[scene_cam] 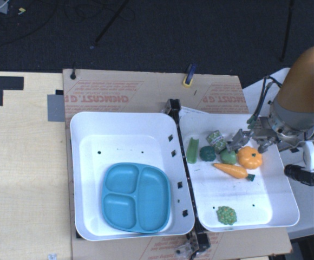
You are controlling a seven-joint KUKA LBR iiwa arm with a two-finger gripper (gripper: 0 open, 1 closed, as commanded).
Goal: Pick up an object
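Observation:
The right bin [276,210] holds toy food: a green pod [192,150], a dark teal round piece [207,154], a patterned green block [217,140], a small green piece [228,157], an orange pumpkin [249,158], an orange carrot [232,170] and a green broccoli-like lump [227,215]. My gripper [242,140] hangs over the bin's upper middle, just above the small green piece and the pumpkin. Nothing is visibly between its fingers.
The left bin [92,134] carries a blue divided plate [136,197]. A black clamp [173,106] sits where the bins meet at the back. A blue and yellow clip [189,75] lies on the cardboard behind them. The arm's orange band [303,83] rises at the right.

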